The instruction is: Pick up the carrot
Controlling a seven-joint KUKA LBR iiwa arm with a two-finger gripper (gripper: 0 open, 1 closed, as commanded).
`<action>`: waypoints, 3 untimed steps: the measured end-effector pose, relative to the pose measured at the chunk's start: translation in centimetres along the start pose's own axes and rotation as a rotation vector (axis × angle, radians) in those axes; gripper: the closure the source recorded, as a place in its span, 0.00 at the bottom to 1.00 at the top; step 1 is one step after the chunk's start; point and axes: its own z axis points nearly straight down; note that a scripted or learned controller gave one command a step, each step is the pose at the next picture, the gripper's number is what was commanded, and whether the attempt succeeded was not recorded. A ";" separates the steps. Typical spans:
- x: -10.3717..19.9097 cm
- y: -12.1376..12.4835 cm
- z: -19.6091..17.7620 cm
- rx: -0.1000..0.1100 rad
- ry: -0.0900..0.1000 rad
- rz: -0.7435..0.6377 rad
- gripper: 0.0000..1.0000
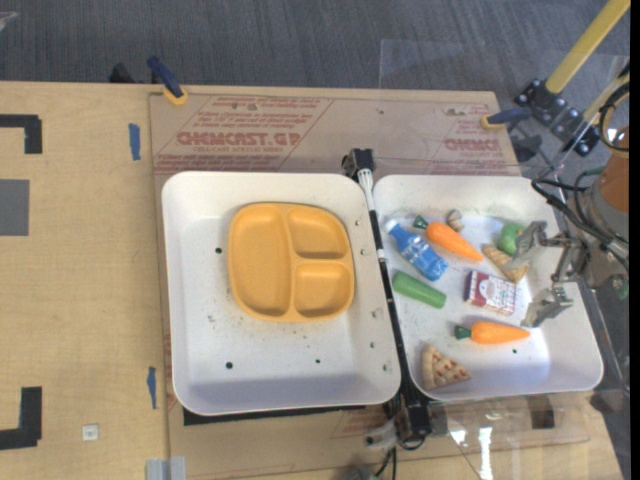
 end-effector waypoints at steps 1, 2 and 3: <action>-0.5 4.0 11.0 0.002 -0.009 -0.068 0.00; -7.5 5.1 10.1 -0.001 -0.004 0.088 0.00; -10.7 3.3 12.0 -0.001 -0.004 0.120 0.00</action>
